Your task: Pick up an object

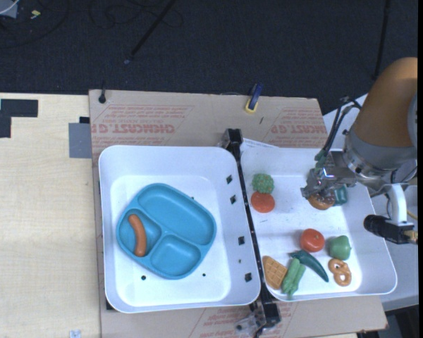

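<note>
The gripper (pixel 321 191) sits low in the right bin (pixel 370 287), directly over a brown round toy (pixel 320 203); whether it is spread or pinching cannot be told. Centre on the toy, close fully, then lift vertically.

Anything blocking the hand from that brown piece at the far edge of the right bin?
Nothing visible does. The hand sits directly over the brown piece, and the nearest other item, the red tomato, lies apart toward the bin's near side.
</note>
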### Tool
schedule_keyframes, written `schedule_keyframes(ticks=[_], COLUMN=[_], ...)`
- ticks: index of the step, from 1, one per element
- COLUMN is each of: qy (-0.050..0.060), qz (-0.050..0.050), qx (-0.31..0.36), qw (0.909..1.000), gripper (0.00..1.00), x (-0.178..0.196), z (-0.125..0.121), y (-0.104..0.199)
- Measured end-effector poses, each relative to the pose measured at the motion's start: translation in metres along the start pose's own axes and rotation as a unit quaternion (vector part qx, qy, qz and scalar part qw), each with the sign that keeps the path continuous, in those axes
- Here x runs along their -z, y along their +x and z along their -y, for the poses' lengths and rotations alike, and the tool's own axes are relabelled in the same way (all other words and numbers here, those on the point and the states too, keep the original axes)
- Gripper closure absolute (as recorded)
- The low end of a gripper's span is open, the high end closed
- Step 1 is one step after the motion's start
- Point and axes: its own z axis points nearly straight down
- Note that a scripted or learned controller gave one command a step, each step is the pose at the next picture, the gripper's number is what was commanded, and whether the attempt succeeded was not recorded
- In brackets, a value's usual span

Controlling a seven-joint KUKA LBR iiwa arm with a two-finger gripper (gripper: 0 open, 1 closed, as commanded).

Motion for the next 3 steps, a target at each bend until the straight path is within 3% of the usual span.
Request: schedule_keyframes(ticks=[2,3], qy=[0.001,-0.001], qz=[0.0,0.001], qx=[0.0,-0.001], qw=[1.0,1.0], gripper=[1.0,1.0], x=[-0.009,0.009], z=[0.021,0.016], y=[0.092,0.085])
